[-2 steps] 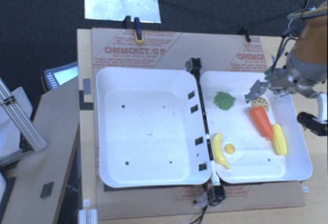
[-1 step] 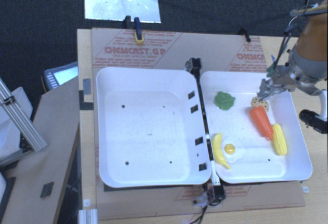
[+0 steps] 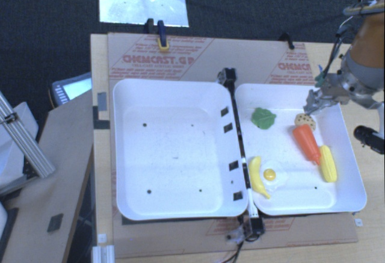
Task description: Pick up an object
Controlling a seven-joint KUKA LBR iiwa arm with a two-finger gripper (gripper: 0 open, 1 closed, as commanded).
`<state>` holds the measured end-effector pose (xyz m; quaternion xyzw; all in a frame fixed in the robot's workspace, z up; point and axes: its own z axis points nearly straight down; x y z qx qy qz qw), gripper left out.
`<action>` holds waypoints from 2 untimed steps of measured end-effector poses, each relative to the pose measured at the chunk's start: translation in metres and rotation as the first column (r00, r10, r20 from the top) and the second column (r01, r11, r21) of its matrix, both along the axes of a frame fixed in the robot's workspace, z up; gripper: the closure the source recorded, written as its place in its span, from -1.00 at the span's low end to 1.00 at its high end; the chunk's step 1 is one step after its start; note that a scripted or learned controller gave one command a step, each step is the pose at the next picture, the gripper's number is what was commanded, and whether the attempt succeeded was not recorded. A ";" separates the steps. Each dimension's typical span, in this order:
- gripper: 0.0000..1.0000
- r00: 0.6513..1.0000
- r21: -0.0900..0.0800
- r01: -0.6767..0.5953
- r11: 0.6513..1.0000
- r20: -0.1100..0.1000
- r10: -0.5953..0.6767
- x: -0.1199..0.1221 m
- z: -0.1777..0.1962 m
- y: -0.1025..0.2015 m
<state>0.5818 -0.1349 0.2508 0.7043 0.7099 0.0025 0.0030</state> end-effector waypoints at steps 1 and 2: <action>1.00 1.000 0.003 0.002 1.000 -0.006 -0.001 -0.057 0.025 0.029; 1.00 1.000 0.002 0.000 1.000 -0.002 0.000 -0.054 0.035 0.029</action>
